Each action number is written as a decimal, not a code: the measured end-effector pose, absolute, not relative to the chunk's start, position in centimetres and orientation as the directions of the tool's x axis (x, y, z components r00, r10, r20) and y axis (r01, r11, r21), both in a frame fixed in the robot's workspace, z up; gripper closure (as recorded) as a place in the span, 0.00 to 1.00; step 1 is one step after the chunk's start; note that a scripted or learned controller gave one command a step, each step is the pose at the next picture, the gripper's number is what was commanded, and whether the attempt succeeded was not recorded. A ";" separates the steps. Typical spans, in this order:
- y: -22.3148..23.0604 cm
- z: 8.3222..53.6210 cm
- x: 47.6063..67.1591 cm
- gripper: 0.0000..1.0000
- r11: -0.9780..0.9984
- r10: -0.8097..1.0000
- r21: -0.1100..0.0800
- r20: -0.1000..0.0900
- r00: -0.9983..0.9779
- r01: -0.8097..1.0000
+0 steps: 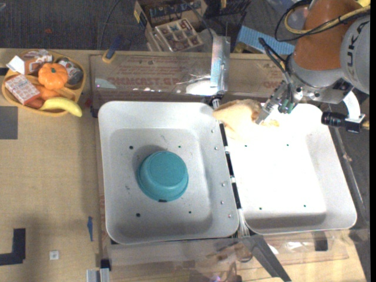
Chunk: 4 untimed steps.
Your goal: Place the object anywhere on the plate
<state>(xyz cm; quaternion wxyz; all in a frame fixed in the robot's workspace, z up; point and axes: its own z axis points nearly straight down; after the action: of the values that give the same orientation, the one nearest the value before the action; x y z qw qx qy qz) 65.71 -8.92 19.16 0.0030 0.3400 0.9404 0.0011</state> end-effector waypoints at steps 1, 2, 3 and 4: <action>-9.2 22.5 65.9 1.00 0.767 0.642 0.003 -0.005 -0.767 0.642; -4.2 23.3 64.1 1.00 0.956 0.294 0.001 -0.003 -0.956 0.294; 0.4 22.2 63.2 1.00 1.000 0.006 0.001 -0.003 -1.000 0.005; 5.6 23.0 62.8 1.00 1.000 0.000 0.002 -0.006 -1.000 0.000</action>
<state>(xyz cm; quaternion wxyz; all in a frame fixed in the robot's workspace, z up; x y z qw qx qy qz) 62.79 5.58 23.02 0.0030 0.0000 1.0000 0.0010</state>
